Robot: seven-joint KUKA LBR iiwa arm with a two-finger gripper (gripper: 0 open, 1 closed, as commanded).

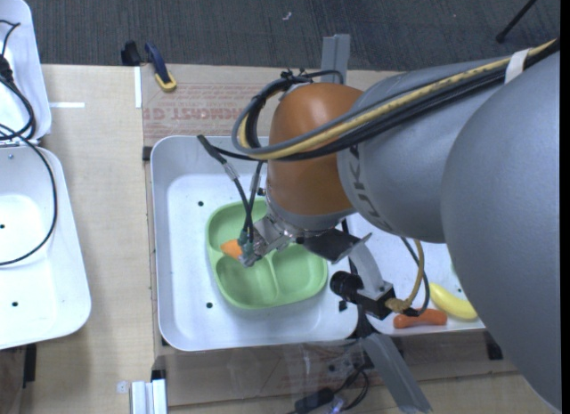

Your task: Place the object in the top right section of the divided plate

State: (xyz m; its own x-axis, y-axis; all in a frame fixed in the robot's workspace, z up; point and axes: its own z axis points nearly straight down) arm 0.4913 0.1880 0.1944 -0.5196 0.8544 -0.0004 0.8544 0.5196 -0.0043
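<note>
1. One small orange object (232, 248) lies in the green divided plate (294, 286), just left of the claw (250, 252) and touching its tip.
2. Whether the claw is closed on the orange object or merely beside it, I cannot tell.
3. Plate sits in the right white bin (178, 252); a banana (452, 302) and carrot (420, 318) lie well apart.
4. Reddish print on the cardboard (200, 111) on the desk is unreadable.
</note>
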